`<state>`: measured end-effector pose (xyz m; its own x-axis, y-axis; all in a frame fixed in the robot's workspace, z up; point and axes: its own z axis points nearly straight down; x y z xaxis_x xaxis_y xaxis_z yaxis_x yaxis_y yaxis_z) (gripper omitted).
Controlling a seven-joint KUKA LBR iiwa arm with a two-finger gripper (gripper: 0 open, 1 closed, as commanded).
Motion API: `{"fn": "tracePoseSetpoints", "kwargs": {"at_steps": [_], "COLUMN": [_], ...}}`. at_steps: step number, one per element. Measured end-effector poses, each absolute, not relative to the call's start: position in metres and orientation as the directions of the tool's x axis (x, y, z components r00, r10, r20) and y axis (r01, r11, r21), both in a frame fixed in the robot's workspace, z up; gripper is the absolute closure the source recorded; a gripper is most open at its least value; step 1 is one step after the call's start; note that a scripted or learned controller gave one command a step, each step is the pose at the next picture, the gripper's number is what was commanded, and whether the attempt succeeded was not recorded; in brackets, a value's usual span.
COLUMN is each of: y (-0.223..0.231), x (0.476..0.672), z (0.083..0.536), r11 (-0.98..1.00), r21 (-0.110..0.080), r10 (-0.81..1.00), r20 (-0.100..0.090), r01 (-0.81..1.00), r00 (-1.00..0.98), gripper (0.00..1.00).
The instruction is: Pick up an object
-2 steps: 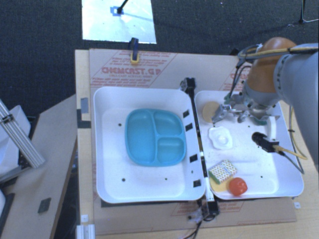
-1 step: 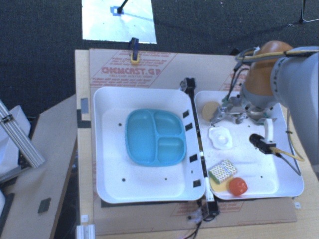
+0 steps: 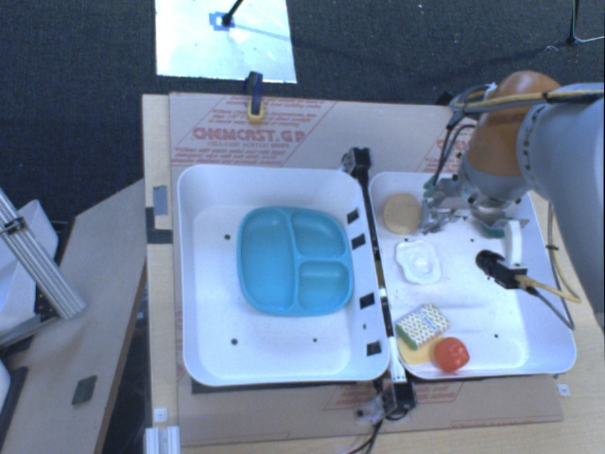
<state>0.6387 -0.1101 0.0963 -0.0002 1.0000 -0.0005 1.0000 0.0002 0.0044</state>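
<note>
Gripper (image 3: pixel 437 214) seen low at far edge of right bin (image 3: pixel 553 348), just beside round tan cookie (image 3: pixel 401 213). Grip state cannot be told. Tomato (image 3: pixel 451 354) and sandwich (image 3: pixel 422 325) at near-left corner. Blue plate (image 3: pixel 293 259) in left bin (image 3: pixel 203 282).

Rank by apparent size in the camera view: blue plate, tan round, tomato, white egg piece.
1. Blue plate, by far the largest.
2. Tan round and white egg piece look alike; no ranking between them.
3. Tomato, slightly the smallest.
</note>
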Motion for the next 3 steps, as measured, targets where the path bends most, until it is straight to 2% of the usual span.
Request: {"fn": "tracePoseSetpoints", "kwargs": {"at_steps": [3], "y": [-0.123], "x": [0.643], "z": [0.241], "r11": [0.002], "r21": [0.006], "r10": [1.000], "r20": [-0.001], "r01": [1.000], "r00": [-0.002], "gripper": [1.00]}}
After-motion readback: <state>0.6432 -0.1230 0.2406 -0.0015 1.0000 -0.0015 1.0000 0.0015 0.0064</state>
